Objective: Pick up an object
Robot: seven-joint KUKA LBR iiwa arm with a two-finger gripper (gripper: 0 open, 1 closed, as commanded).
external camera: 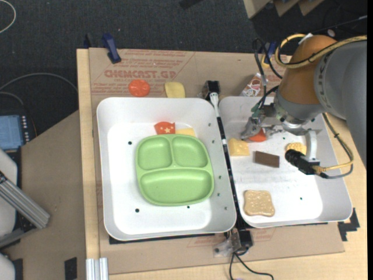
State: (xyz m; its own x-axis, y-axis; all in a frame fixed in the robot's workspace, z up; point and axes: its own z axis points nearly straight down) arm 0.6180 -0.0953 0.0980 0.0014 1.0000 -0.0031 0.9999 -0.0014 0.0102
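The tool [256,130] is low in the right bin [326,206], at a small red piece [258,136] — whether it pinches it I cannot tell; nothing looks lifted yet.

A green divided plate [173,169] is sitting in my left-hand white bin [116,203], with a red piece [165,127] and a pale yellow piece [186,132] lying just behind it. An orange disc [139,87] and a yellow block [174,90] are resting on the cardboard [175,63] beyond.
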